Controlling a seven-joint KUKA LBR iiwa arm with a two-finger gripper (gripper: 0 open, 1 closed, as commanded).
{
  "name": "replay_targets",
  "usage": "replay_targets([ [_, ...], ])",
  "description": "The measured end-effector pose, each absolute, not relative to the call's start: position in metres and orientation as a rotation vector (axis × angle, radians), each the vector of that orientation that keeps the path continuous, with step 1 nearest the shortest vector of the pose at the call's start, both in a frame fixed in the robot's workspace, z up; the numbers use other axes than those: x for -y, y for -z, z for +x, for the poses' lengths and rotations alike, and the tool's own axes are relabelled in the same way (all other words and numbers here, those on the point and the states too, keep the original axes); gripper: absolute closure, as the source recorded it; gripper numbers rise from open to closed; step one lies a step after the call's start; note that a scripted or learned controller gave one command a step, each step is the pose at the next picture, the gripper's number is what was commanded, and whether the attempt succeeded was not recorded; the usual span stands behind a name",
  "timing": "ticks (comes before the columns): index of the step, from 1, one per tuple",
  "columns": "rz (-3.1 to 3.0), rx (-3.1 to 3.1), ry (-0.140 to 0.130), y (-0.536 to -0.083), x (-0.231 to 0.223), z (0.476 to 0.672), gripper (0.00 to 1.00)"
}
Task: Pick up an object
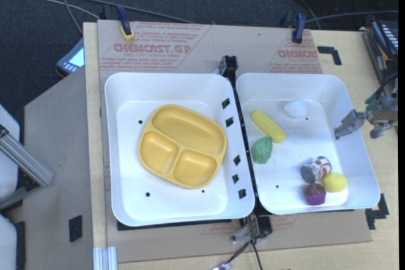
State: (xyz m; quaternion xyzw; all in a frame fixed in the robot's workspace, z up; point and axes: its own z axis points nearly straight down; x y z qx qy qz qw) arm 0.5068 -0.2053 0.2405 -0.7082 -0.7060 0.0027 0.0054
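Two white bins on desk; gripper (354, 123) at right bin's (354, 155) rim, jaws' state unclear; best descend squarely over corn (267, 126).

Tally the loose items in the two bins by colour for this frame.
Yellow: 3 — divided plate, corn cob, lemon
Green: 1 — leafy vegetable
White: 1 — rounded item
Purple: 1 — small piece
Silver, red and white: 1 — small can
Total: 7
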Motion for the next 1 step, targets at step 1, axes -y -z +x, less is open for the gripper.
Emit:
replay_targets([
  [1, -2.221, 2.221, 0.0, -0.2459, 0.2049, 0.5092, 0.0],
])
